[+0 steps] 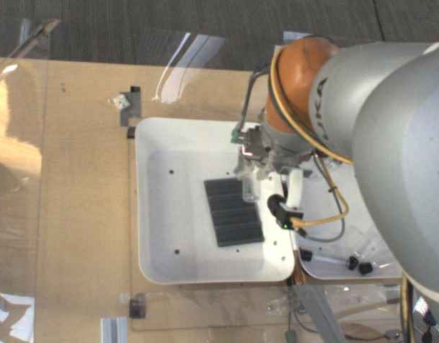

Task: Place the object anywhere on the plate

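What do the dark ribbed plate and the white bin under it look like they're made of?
The plate looks like dark grey matte plastic or rubber: it shows parallel ridges and no shine, though the material is not certain. The left bin looks like smooth white moulded plastic, with rounded corners, a soft sheen and a few small dark specks. The tool hangs at the plate's upper right edge.

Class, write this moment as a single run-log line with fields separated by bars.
arm: over left bin | gripper: at upper right edge of dark ribbed plate | held object: none seen | placement: not confirmed
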{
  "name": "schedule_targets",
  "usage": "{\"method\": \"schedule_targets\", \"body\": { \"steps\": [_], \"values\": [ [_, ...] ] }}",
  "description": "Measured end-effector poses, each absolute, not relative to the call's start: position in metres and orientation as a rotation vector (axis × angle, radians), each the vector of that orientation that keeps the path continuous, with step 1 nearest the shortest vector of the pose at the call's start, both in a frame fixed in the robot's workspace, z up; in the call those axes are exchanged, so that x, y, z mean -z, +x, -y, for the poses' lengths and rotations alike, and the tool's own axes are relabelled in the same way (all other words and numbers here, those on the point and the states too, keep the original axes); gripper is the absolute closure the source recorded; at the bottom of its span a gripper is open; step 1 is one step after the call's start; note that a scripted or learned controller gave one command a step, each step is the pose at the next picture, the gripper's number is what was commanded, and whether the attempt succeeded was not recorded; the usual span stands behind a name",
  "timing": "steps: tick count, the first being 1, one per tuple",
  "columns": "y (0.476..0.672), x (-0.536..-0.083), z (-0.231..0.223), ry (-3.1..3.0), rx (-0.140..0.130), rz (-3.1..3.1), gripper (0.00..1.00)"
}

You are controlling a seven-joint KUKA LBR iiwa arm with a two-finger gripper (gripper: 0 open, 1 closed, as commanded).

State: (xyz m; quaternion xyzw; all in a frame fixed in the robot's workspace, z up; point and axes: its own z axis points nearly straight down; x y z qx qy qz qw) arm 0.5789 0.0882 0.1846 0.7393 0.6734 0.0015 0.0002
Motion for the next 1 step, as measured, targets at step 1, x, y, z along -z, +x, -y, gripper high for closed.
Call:
{"method": "schedule_targets", "body": {
  "steps": [1],
  "values": [
    [0.5298, -0.0933, -0.1594, 1.881, -0.032, -2.499, 1.0]
  ]
}}
